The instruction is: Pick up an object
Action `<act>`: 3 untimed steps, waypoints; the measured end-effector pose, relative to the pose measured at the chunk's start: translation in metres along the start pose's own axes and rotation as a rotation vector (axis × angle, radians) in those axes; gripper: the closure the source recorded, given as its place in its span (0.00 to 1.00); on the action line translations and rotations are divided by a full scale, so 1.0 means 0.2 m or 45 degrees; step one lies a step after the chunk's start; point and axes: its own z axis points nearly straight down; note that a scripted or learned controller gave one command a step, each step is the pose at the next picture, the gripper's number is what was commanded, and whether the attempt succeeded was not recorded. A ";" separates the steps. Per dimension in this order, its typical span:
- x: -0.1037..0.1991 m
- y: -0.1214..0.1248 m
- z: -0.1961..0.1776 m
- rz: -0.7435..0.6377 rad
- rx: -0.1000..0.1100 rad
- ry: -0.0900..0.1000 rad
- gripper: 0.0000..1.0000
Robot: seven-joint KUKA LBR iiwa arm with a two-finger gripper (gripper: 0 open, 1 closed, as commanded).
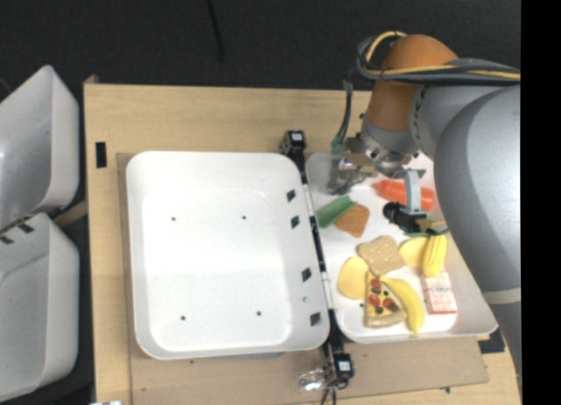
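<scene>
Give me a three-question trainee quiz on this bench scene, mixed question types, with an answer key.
1. True or false: the toys lie in the left bin.
2. What touches the pizza slice on its right side?
A. banana
B. carrot
C. green pod
3. Fill in: the gripper hangs over the ____ corner of the right bin.

Key:
1. False; they lie in the right bin.
2. A
3. Far left, just above the green pod.
</scene>
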 end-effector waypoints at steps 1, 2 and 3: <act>-0.01 -0.02 -0.06 0.005 0.015 0.003 1.00; -0.02 -0.02 -0.05 0.007 0.016 0.003 1.00; -0.09 -0.04 -0.35 0.001 0.010 0.001 1.00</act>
